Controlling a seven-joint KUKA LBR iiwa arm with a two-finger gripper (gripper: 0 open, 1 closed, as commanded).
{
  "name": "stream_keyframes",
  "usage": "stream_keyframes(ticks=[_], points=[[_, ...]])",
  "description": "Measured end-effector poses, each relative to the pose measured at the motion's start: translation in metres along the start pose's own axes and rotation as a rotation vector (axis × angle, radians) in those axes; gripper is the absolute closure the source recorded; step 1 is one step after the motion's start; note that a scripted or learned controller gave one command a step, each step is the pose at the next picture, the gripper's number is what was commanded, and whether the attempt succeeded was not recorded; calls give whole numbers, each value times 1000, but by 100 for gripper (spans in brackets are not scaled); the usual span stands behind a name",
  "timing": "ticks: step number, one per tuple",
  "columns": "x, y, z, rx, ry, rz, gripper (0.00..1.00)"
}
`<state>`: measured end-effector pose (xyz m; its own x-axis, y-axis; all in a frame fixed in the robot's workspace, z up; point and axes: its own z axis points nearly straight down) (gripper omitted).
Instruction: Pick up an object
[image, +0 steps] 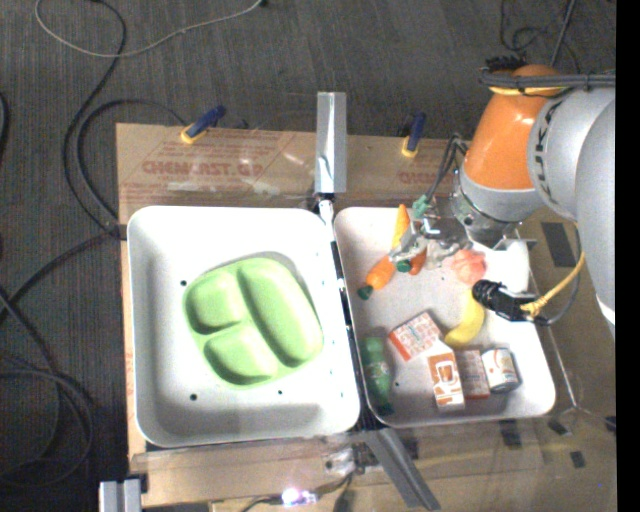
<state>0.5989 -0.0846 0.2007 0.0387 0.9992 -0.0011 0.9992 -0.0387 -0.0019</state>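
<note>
claw (425, 232) fingers blurred — arm (560, 130) cut off at right edge, hiding the bin's (345, 300) corner.

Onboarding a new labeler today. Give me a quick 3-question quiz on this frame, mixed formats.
1. True or false: the green divided tray lies in the left bin.
2. Which lies nearest the gripper? A) carrot B) can C) green bottle
3. Fill in: the banana lies in the ___ bin.

Key: 1 true; 2 A; 3 right
</note>
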Motion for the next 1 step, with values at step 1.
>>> stream_keyframes(ticks=[1], points=[[-22,-22,-10,0,-3,-65,100]])
